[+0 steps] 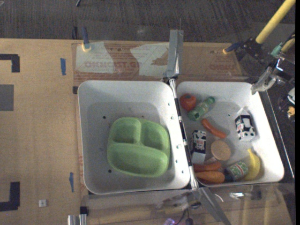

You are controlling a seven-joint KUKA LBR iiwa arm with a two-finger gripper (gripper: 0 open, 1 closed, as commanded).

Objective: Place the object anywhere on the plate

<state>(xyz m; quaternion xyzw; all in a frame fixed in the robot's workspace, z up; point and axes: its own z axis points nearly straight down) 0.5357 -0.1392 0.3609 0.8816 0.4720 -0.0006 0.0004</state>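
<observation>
A green plate (pixel 138 146) with three compartments lies flat in the left bin (pixel 89 102), a little right of its middle, with nothing on it. The loose objects lie in the right bin (pixel 267 125): a red tomato (pixel 188 101), a green bottle (pixel 201 108), an orange carrot (pixel 213 128), two cow-patterned cartons (pixel 244 127) (pixel 199 142), a tan round disc (pixel 220 150), a yellow banana (pixel 253 164), a green-labelled can (pixel 238 170) and two orange pieces (pixel 208 172) at the front wall.
A metal divider (pixel 174 55) runs back from the seam between the bins. Clamps and a yellow pole (pixel 276 18) crowd the far right corner. Brown board with blue tape marks (pixel 63 66) surrounds the bins.
</observation>
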